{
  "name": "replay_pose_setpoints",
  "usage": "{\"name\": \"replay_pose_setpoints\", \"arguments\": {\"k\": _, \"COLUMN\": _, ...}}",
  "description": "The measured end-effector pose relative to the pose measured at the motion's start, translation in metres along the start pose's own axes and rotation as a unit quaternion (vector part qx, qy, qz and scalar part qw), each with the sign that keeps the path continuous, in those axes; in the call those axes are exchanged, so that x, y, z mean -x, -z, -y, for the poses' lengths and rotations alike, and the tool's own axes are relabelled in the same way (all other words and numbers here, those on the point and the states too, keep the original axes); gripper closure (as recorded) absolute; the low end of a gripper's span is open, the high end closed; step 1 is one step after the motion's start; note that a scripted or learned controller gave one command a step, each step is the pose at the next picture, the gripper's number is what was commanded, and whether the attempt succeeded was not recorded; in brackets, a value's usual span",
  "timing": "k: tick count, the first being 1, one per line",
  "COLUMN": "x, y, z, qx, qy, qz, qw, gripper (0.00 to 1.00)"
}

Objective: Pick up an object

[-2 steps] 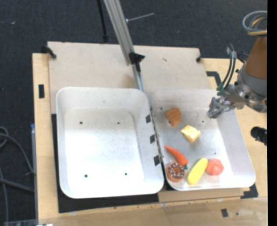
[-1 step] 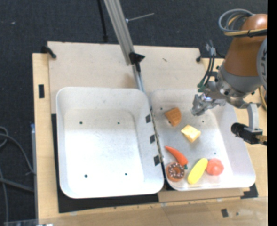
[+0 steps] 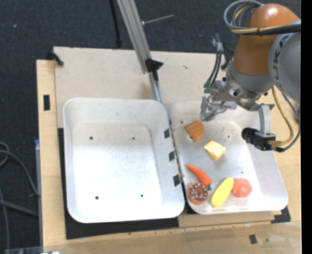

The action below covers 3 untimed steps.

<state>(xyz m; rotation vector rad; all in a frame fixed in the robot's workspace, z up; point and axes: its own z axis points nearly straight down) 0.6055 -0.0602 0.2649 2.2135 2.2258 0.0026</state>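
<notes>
Orange-brown block (image 3: 195, 130) sits in right bin (image 3: 267, 194), far-left part. Gripper (image 3: 208, 112) hangs just above-right of block, nothing visibly in it; can't tell how wide it's open. Nearer than block: yellow wedge (image 3: 215, 150), red chili (image 3: 199, 174), donut (image 3: 198, 193), yellow corn (image 3: 222, 191), tomato (image 3: 242, 187). Left bin (image 3: 113, 157) beside.

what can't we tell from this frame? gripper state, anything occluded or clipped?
- Gripper: too small and blurred in the camera view to read its state.
- Right bin: upper right rim hidden under the arm.
- Brown block: gap to the gripper unclear from the slanted view.
- Donut: pressed against the bin wall, far edge unclear.
</notes>
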Motion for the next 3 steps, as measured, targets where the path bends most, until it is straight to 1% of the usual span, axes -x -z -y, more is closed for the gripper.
{"name": "replay_pose_setpoints", "arguments": {"k": 1, "x": -0.044, "y": 0.001, "z": -0.025, "qx": 0.000, "qy": 0.000, "qz": 0.000, "qw": 1.0000, "gripper": 1.00}}
{"name": "replay_pose_setpoints", "arguments": {"k": 2, "x": -0.089, "y": -0.018, "z": -0.036, "qx": -0.002, "qy": 0.000, "qz": 0.000, "qw": 1.0000, "gripper": 1.00}}
{"name": "replay_pose_setpoints", "arguments": {"k": 3, "x": -0.139, "y": -0.030, "z": -0.048, "qx": -0.001, "qy": 0.000, "qz": 0.000, "qw": 1.0000, "gripper": 1.00}}
